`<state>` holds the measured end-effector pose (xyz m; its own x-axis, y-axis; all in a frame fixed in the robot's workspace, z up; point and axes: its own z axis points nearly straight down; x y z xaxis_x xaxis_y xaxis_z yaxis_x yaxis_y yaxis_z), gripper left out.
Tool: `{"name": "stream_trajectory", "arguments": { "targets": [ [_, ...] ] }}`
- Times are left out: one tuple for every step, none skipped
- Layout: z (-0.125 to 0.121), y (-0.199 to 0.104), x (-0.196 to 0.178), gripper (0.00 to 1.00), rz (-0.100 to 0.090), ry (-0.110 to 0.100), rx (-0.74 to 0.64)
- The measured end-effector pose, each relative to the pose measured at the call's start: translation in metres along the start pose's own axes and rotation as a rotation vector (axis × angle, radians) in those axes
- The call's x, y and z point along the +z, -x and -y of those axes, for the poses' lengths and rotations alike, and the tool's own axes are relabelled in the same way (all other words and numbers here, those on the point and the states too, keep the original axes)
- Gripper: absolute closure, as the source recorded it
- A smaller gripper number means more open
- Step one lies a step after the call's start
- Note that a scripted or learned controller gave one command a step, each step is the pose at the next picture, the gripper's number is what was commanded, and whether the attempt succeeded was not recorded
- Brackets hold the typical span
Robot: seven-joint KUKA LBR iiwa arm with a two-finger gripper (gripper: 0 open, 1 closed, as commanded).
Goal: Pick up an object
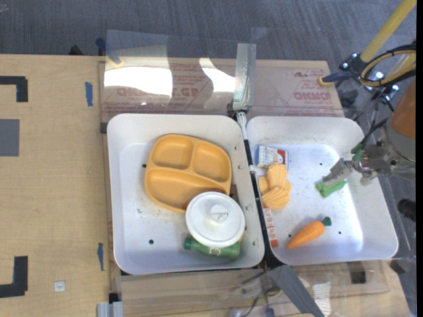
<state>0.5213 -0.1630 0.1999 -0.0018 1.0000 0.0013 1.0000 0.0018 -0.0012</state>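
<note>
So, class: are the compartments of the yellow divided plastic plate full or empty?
Empty: the yellow divided plate shows bare compartments; a white round bowl overlaps its lower edge.

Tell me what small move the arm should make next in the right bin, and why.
Probably a short straight lift. The gripper sits low in the right bin, right at the green block, which looks to lie at its fingertips, though a firm hold can't be confirmed. The carrot and yellow chips lie apart from it, so rising should disturb nothing and would show whether the block comes along.

Right bin's middle open, carrot low
</note>
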Motion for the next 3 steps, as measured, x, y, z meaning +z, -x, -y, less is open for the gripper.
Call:
{"name": "stream_trajectory", "arguments": {
  "targets": [
    [-0.070,0.013,0.113,0.00,0.002,0.006,0.295],
    [0.018,-0.015,0.112,0.00,0.001,0.006,0.131],
    [0.016,-0.014,0.101,1.00,0.003,0.013,0.132]
  ]
}}
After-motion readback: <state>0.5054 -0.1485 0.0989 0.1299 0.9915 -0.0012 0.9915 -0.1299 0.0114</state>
